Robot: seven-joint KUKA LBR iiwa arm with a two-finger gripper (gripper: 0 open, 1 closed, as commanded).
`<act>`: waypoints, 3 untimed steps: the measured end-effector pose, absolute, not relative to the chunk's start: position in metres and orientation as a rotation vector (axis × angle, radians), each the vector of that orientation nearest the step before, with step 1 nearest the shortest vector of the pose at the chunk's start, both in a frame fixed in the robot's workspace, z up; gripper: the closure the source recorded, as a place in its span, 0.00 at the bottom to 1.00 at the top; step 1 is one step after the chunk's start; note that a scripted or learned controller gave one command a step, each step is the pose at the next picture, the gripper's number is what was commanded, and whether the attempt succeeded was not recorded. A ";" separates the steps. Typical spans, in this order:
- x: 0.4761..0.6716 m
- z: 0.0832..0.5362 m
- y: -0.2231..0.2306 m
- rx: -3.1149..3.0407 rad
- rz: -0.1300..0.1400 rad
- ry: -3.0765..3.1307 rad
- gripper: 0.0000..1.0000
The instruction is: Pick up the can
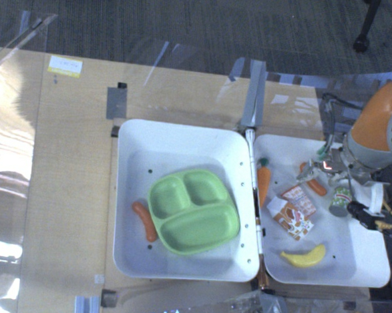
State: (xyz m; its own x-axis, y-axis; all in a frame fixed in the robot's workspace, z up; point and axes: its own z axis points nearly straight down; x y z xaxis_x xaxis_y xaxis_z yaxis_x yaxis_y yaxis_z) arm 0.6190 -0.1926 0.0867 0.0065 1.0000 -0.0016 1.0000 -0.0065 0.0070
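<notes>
The can [341,199] is small, with a green and white label and a grey end. It sits in the right part of the right bin [369,268]. The gripper [332,165] hangs low over the back of that bin, just above and left of the can, under the grey wrist and orange band [378,122]. Parts of the wrist hide the can's upper edge. Nothing can be seen held in the gripper.
The right bin also holds a carrot [263,181], a snack packet [296,210], a banana [303,256] and a small orange piece [316,187] close to the gripper. In the left bin [126,248] lie a green divided plate [193,211] and a sausage [145,220].
</notes>
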 end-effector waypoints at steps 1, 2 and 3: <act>0.551 0.089 -0.112 2.353 0.013 2.070 0.00; 0.550 0.089 -0.095 2.346 0.014 2.075 0.00; 0.491 0.089 -0.088 2.329 0.016 2.091 0.00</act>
